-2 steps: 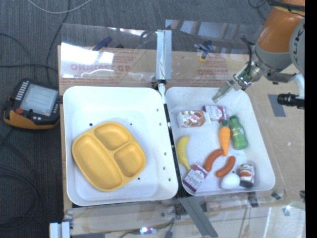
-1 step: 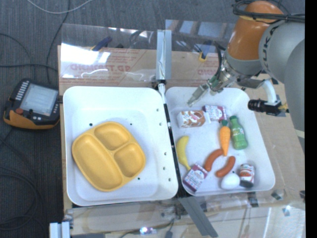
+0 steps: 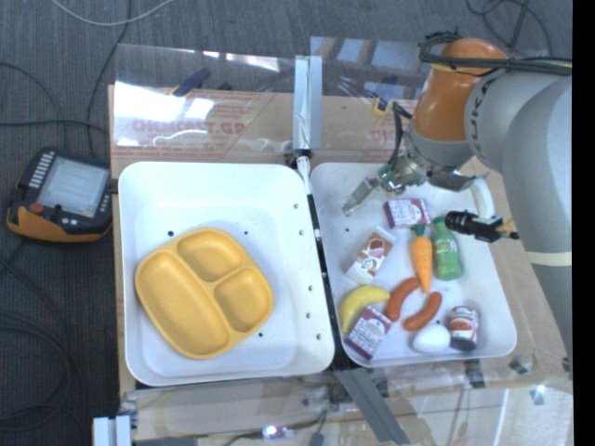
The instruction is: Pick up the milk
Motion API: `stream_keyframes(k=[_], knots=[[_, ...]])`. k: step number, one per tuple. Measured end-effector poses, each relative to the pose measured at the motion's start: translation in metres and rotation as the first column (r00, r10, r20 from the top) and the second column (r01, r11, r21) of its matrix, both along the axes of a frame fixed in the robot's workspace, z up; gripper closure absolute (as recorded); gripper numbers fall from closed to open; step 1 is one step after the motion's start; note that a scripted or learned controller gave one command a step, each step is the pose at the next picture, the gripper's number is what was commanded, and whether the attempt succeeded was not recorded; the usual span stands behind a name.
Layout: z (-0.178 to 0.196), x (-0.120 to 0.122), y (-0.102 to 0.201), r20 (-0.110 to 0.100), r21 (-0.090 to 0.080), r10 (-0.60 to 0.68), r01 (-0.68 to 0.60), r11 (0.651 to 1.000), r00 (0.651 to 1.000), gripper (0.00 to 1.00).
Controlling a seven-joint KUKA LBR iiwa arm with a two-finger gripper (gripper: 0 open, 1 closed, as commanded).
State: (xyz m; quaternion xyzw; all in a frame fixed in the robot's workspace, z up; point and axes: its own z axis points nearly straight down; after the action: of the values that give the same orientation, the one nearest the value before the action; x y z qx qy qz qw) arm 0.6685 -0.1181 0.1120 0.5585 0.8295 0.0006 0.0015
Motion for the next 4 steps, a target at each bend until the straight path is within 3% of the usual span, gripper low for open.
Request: stream_keyframes(k=[1,2,3,4], knots=[[-0.022,-0.089,0.009,0.013,-0.004,0.092,-0.092,0.996,0.996,0.00],[-0.011,-0.087,0.009,0.023,-0.005,0.089,-0.089,0.996,0.996,1.00],[0.095,-0.062,0.013,-0.001,-0.002,0.044,-0.044,0.999,0.999,1.00],[0.095,-0.062,0.013,-0.001,-0.002,0.044,-0.044,0.999,0.999,0.00]])
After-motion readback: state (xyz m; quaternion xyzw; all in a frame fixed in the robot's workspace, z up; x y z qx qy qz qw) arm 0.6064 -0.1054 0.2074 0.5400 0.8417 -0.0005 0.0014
